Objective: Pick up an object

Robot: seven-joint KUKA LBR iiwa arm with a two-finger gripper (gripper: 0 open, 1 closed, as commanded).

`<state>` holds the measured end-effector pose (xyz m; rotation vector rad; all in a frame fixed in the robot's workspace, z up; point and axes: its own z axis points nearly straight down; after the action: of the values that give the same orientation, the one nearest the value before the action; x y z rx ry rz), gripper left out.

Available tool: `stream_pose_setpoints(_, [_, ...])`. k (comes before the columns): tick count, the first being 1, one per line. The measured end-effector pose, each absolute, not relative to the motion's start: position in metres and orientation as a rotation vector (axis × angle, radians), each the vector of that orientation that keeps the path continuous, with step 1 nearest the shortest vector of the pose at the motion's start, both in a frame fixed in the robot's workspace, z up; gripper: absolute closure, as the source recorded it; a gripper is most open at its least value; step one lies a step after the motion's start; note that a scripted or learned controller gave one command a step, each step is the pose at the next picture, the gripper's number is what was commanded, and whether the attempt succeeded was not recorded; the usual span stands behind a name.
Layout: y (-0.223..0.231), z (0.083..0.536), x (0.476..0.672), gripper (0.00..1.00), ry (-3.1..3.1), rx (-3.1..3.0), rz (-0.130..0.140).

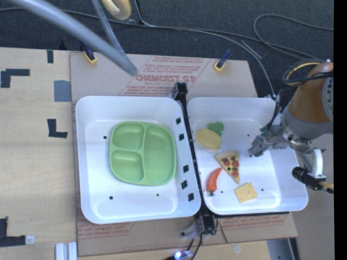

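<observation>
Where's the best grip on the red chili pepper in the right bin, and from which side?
Take the red chili pepper across its narrow width near mid-body, coming straight down from above. It lies flat and slim, long axis running roughly top to bottom of the view, close to the right bin's left wall. I'd set the fingers left-right across it, though wall clearance looks tight.

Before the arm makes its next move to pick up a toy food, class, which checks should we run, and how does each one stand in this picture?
1. Toy foods lie in the right bin: ok.
2. Pizza slice lies apart from the cheese: ok.
3. Lemon has free space all round: not ok, the green piece touches it.
4. Claw is over the right bin: ok.
5. Claw open: cannot tell.
6. Green tray stays out of the way, in the left bin: ok.
</observation>
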<state>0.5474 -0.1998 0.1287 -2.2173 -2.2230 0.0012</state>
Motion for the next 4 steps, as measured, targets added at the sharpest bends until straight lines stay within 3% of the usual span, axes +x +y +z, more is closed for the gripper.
stream_pose_setpoints(2, [-0.201, 0.224, 0.556, 1.00, -2.227, -2.222, -0.004])
stream_pose_setpoints(4, [-0.098, 0.241, 0.551, 1.00, -2.228, -2.213, -0.002])
